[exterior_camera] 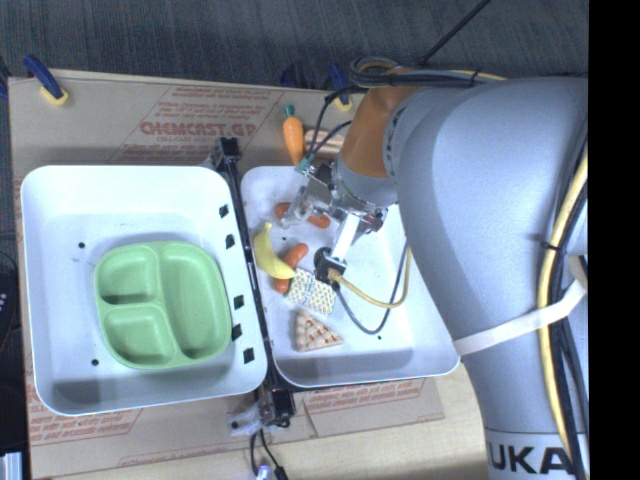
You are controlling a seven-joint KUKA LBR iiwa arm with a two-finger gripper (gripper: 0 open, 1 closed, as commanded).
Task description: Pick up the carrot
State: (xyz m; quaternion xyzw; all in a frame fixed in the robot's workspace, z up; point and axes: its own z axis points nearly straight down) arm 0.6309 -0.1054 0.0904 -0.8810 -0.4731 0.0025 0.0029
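Lying outside the right bin's (420, 353) far edge, the carrot (292, 138) looks light, stiff; grasp mid-body. Gripper (318, 200) state unclear.

"CHEMCAST GP" on the cardboard sheet (200, 128); "UKA" on the arm (530, 458).

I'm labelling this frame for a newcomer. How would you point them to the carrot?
Find the right-hand white bin. At its far left corner, on the brown cardboard just outside the rim, lies the small orange carrot with a green top. Unlike the other orange pieces, it sits outside the bin.
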